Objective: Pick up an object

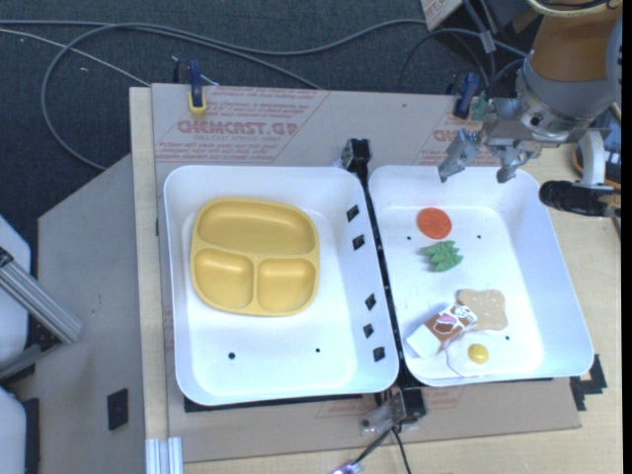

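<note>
The gripper (pixel 481 165) hangs wide open and holds nothing, above the far rim of the right bin (pixel 553 255). The tomato slice (pixel 434 222) lies nearest, just beside the green leaf (pixel 442 256). Being flat, it may slip the fingers, or they may strike the rim.

Count: two bins (pixel 267 388); one yellow tray (pixel 256 256) in left bin; five food items (pixel 434 223) in right bin.
</note>
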### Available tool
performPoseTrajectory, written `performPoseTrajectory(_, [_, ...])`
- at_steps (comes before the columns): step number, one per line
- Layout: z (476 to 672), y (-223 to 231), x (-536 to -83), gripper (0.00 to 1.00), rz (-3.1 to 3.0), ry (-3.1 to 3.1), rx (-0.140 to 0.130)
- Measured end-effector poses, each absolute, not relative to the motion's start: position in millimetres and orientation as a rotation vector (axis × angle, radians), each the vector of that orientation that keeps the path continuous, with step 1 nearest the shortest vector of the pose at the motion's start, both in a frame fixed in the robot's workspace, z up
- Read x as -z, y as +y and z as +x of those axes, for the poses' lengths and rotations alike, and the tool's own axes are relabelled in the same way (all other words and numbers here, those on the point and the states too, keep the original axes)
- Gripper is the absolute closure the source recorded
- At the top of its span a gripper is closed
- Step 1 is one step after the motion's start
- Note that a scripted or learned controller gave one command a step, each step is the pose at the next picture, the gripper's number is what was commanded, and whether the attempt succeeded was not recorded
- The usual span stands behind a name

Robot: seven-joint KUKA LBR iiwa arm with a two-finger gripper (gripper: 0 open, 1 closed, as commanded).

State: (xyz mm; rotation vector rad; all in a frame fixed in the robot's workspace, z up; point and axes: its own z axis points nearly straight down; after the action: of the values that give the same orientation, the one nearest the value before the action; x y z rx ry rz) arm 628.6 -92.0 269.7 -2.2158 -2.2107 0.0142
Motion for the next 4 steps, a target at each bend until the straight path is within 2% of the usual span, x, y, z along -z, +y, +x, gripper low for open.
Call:
performPoseTrajectory(1, [630.6, -92, -278, 0.0, -2.221, -2.221, -0.001])
performPoseTrajectory(2, [623.7, -92, -216, 0.0, -2.218, -2.216, -0.007])
performPoseTrajectory(4, [619.7, -106, -127, 0.0, -2.219, -2.217, -0.004])
